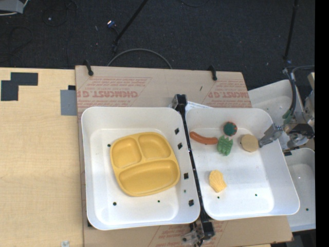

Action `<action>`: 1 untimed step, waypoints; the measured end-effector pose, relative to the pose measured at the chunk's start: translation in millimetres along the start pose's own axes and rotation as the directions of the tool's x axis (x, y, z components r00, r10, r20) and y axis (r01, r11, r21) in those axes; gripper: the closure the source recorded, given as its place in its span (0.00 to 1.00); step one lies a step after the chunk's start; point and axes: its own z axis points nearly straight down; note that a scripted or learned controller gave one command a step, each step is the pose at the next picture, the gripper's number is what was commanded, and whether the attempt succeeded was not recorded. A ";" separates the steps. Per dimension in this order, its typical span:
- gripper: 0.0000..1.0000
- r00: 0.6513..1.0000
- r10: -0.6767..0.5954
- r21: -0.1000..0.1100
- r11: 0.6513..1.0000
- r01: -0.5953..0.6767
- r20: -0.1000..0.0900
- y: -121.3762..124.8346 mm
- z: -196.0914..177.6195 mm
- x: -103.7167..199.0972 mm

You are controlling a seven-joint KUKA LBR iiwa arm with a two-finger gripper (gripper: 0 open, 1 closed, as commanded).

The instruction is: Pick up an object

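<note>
The right bin [277,197] holds several small objects. A red-orange sausage [203,138] lies near the divider, with a green knobbly piece [224,146] beside it. A small green and red ball [230,128] sits just behind them. Toward the front lies a yellow corn-like piece [217,181]. A tan round object [250,143] rests by the bin's right wall. My gripper [269,135] comes in low over that wall from the right, its tip just right of the tan object. Whether it touches the object is unclear.
The left bin [95,189] holds a yellow divided plate [144,163]. A black divider bar [188,156] runs between the bins. Cardboard lies under both bins, with the wooden bench to the left. The arm and cables occupy the right edge.
</note>
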 end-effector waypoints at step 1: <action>0.00 1.000 -0.004 -0.011 1.000 0.004 0.002 2.0 -6.9 0.8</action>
